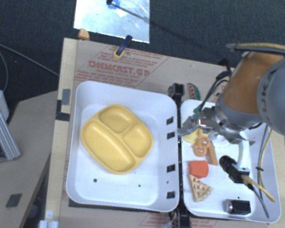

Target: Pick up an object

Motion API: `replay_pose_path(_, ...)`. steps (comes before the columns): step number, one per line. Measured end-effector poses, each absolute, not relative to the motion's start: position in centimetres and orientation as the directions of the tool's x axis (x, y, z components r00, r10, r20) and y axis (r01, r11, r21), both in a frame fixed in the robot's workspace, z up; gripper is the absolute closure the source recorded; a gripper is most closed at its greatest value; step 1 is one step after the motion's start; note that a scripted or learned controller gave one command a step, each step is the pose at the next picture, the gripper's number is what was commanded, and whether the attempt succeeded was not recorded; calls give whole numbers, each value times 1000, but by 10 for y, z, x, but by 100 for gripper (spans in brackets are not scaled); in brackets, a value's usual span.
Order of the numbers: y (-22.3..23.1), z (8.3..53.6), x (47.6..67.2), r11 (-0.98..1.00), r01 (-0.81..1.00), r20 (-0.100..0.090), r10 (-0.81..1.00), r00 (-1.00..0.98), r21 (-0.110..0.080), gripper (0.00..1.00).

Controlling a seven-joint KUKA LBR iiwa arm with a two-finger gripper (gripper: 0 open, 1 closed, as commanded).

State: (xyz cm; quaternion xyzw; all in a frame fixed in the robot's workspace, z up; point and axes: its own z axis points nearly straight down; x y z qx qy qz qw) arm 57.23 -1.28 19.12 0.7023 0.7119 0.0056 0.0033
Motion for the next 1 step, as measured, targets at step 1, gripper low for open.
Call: replay_pose_path(1,-33,184,514,-1,1000,0,1000,1,-2,0)
